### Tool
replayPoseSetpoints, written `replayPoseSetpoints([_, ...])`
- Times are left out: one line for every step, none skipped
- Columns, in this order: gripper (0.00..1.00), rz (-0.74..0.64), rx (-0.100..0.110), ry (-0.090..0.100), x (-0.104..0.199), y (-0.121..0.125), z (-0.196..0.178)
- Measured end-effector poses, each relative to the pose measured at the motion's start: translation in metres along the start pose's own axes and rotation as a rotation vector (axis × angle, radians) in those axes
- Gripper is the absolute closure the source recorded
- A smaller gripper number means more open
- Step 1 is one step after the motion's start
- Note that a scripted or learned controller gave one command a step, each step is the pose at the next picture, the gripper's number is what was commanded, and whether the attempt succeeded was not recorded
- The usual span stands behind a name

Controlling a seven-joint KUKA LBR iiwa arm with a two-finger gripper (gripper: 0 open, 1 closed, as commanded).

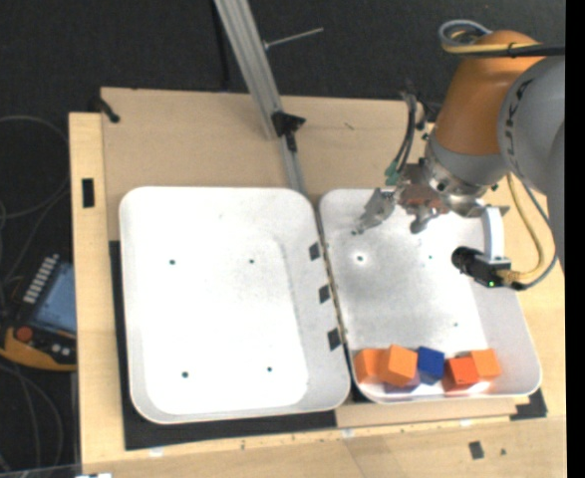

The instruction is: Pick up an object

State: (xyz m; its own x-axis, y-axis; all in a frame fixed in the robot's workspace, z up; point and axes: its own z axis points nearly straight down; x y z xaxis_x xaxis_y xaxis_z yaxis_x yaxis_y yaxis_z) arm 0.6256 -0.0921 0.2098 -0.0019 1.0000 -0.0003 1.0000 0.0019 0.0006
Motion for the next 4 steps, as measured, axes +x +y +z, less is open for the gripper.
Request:
replayPoseSetpoints([0.0, 0.0, -0.009, -0.003, -0.017, 0.016, -0.073])
replayPoseSetpoints([0.0, -0.001, 0.0, -0.002, -0.017, 0.015, -0.068])
replayPoseSetpoints([0.0, -0.002, 0.006, 0.0, 0.002, 0.031, 0.028])
replayPoseSetpoints([0.0, -0.005, -0.006, 0.0, 0.044, 0.014, -0.039])
